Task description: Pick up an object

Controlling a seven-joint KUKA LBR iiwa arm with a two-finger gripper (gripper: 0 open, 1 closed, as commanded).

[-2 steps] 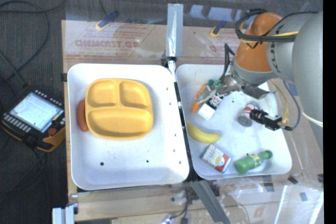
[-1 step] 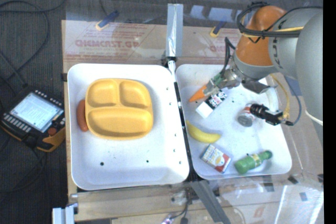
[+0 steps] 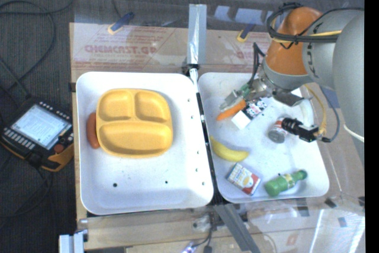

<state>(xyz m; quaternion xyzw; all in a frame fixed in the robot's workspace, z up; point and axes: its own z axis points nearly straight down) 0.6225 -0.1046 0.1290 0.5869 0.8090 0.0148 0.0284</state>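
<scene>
Nearest the camera, a green bottle (image 3: 285, 182) lies beside a small carton (image 3: 243, 179); the gripper (image 3: 251, 93) hovers over a carrot (image 3: 231, 110), its jaw state impossible to tell.

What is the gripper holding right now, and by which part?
Cannot be told: the gripper hangs over the orange carrot in the right white bin, fingers obscured.

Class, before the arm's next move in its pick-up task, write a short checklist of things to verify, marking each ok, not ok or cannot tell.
1. Gripper is over the right bin: ok.
2. Carrot lies close beside the gripper: ok.
3. An object is between the fingers: cannot tell.
4. Banana lies apart from the carrot: ok.
5. Green bottle and small carton lie away from the gripper: ok.
</scene>
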